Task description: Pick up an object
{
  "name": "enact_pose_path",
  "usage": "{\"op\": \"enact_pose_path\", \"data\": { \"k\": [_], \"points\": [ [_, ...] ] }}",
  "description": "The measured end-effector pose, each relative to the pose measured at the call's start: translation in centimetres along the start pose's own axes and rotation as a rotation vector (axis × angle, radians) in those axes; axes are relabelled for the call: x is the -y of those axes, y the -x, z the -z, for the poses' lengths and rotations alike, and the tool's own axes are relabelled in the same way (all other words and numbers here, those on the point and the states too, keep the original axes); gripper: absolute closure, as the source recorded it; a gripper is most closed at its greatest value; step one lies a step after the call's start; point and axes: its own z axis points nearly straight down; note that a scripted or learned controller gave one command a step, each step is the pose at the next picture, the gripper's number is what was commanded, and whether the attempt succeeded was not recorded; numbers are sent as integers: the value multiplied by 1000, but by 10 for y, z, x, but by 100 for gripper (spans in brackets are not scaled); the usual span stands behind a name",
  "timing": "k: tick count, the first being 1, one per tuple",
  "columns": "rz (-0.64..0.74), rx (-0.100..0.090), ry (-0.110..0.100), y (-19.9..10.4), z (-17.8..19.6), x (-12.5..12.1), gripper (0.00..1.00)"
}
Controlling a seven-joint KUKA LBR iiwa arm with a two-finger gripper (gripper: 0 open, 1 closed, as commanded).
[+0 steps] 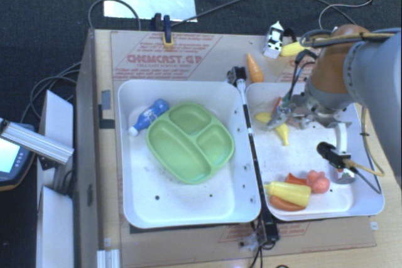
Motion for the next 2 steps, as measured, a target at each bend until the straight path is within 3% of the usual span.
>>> {"op": "enact_pose_path", "data": {
  "k": [1, 2],
  "points": [
    [2, 0, 2, 0, 11, -1, 100],
    [2, -2, 2, -75, 101, -9, 100]
  ]
}}
